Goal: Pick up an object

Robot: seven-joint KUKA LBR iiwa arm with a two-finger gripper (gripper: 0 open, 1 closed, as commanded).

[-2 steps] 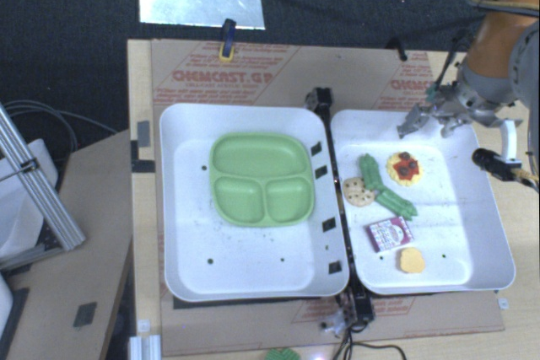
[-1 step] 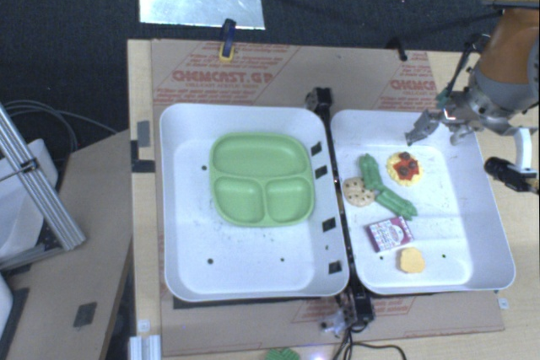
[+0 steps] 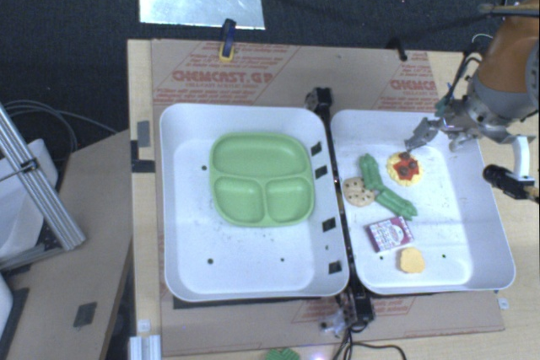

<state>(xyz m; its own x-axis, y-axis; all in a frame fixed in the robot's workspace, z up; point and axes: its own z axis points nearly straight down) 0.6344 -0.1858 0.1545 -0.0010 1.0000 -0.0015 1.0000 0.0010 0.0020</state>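
Sitting in the right bin (image 3: 481, 206), a yellow-and-red toy (image 3: 404, 168) lies beside a green pea pod (image 3: 384, 188), cookie (image 3: 359, 192) and pink carton (image 3: 389, 233). Just above it hangs the gripper (image 3: 424, 133), fingers spread, holding nothing. A green tray (image 3: 260, 179) fills the left bin (image 3: 181, 206).

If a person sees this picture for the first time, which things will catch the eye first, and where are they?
The big pale green plastic tray with three compartments lies in the middle of the left white bin. In the right white bin a cluster of small toy foods lies: a yellow and red piece, a green pea pod, a round cookie. The two-finger gripper hangs above that bin's far edge.
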